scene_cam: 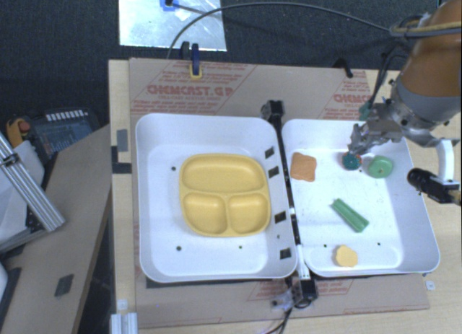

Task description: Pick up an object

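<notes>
2 white bins on my bench; the right bin (415, 253) is my landmark. inside it, near its far wall, my gripper (359, 148) hangs over a teal piece (351, 161), just beside a green round piece (380, 167). i cannot tell how the grip stands. a green block (350, 214) lies mid-bin.

My gripper (359, 146) crowds the teal piece (351, 161) and green round (380, 167). Open floor surrounds the green block (350, 214), orange slab (304, 167) and yellow piece (346, 256).

The arm (432, 73) is grey with a broad orange band, thin dark cables, and a metal gripper (359, 150).
</notes>
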Controlling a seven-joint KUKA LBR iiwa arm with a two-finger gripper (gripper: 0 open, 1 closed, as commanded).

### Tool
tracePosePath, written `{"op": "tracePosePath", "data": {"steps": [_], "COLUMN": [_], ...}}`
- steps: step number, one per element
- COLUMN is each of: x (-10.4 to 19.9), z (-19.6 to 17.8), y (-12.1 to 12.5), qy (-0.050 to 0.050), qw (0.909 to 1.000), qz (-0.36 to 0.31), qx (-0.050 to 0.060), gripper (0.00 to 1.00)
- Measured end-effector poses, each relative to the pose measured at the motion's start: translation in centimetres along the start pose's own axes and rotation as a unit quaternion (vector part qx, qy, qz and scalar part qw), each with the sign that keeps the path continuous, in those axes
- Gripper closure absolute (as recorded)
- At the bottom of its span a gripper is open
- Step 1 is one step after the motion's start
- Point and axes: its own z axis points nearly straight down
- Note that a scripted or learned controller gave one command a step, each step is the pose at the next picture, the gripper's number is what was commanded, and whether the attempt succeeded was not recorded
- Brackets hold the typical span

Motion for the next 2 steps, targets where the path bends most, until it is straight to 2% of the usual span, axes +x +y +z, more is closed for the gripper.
{"op": "tracePosePath", "data": {"steps": [2], "x": [9.8], "z": [3.7], "y": [-2.0], "qy": [0.001], "qw": [1.0], "qz": [0.0], "qx": [0.001], "gripper": [1.0]}}
